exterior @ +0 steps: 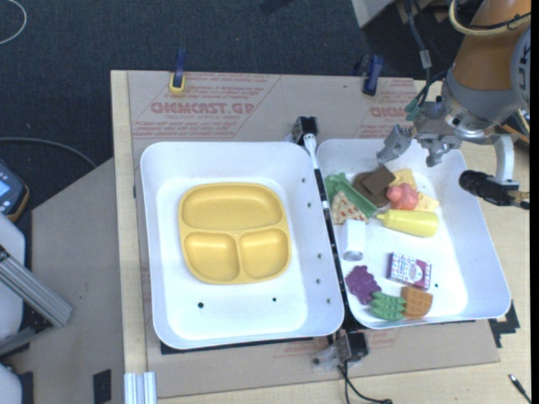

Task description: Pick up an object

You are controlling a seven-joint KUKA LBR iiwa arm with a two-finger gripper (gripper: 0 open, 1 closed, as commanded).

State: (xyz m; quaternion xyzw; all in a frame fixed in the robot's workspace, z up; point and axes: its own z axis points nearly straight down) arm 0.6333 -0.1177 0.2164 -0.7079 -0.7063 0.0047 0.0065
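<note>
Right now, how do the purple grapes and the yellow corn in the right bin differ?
The grapes are purple, a lumpy, rounded cluster; the corn is yellow, long and smooth-sided. The grapes lie at the bin's near side, right by the green piece; the corn lies further back, across the bin, just below the pink piece. The corn is nearer the hand, which hovers above the far end. Both are toy foods resting on the right bin floor.

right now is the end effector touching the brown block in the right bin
Apart. The camera view shows bare white bin floor between the end effector and the brown block.
</note>
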